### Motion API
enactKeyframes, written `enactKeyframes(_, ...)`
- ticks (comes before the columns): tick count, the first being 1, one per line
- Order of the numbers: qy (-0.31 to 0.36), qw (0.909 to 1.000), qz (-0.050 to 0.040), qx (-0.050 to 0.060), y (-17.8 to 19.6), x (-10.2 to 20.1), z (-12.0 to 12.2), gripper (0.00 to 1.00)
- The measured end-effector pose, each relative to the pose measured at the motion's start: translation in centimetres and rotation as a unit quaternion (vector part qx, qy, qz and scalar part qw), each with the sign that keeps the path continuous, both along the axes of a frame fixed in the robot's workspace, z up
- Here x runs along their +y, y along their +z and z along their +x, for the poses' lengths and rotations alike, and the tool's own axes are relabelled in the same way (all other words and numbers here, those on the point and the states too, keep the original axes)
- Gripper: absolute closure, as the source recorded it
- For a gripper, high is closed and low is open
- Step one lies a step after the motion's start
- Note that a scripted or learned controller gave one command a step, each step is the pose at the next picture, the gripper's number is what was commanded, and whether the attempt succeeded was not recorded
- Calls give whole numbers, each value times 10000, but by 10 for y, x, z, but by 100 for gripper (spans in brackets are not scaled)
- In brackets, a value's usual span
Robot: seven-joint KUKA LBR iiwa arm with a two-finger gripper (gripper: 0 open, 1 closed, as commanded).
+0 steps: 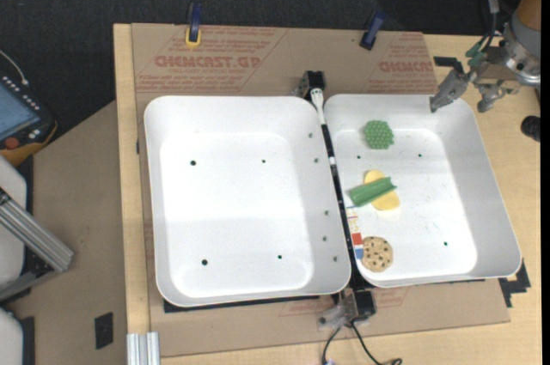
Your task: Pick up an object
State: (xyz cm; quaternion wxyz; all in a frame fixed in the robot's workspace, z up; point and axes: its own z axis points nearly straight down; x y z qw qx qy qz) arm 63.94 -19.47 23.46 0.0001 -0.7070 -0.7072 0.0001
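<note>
Camera view puts us over two shallow white bins side by side on a cardboard-covered bench, and we judge the pick to be barely begun. Our gripper (pixel 465 94) hangs at the far right corner of the right bin (pixel 481 183), above its rim, with the two fingers spread apart and nothing between them. All the candidate objects lie in that right bin, toward its left half: a green bumpy ball (pixel 377 134) sits farthest from us, a green strip (pixel 370 191) lies slantwise across a yellow piece (pixel 381 190) around the middle, touching it, and a round cookie (pixel 376 252) rests near the front edge, close to the divider. The left bin (pixel 232 200) holds nothing we can make out beyond a few dark dots on its floor. So far no object has been lifted or even touched, as far as we can see; the gripper is well apart from every item. What is left is nearly the whole job: we must choose a target, carry the gripper leftward over it, descend, close on it and raise it clear of the bin floor. The green ball looks nearest to the gripper.
</note>
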Motion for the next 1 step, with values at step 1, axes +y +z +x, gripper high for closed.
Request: enactKeyframes(1, -19, 10000, -30, -54, 92, -32, -35, 0)
